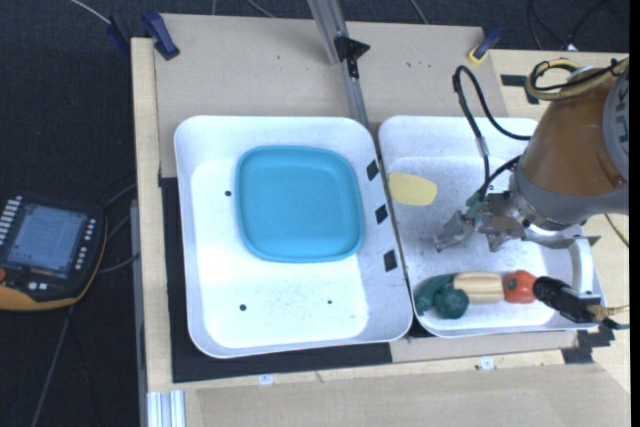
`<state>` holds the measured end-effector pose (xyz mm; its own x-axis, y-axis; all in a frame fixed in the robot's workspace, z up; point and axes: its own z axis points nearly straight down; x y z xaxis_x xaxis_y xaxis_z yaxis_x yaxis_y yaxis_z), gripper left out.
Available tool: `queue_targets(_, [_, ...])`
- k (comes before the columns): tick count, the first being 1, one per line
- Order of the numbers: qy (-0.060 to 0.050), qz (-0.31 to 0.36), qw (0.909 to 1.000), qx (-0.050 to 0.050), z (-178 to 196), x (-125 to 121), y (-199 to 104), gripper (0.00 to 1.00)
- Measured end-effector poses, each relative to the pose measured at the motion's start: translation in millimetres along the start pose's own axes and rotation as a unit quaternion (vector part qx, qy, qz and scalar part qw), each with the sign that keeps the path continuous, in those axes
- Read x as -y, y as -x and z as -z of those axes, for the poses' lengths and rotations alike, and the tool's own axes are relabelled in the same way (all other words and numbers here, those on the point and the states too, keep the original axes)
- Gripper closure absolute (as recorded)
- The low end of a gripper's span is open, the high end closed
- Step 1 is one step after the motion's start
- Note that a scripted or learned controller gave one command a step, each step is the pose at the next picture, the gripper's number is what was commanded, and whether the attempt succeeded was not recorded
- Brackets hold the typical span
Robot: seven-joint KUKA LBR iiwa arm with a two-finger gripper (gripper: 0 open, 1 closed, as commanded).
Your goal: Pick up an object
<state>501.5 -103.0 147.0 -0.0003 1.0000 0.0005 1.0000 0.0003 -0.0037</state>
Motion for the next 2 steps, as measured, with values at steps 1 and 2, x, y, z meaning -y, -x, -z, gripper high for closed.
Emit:
queue_targets(1, [0.003, 0.0, 1.0, 0.0, 12, -1, 0, 1.0])
queue_targets(2, [0.004, 0.0, 1.0, 0.001, 66, 8, 2, 1.0])
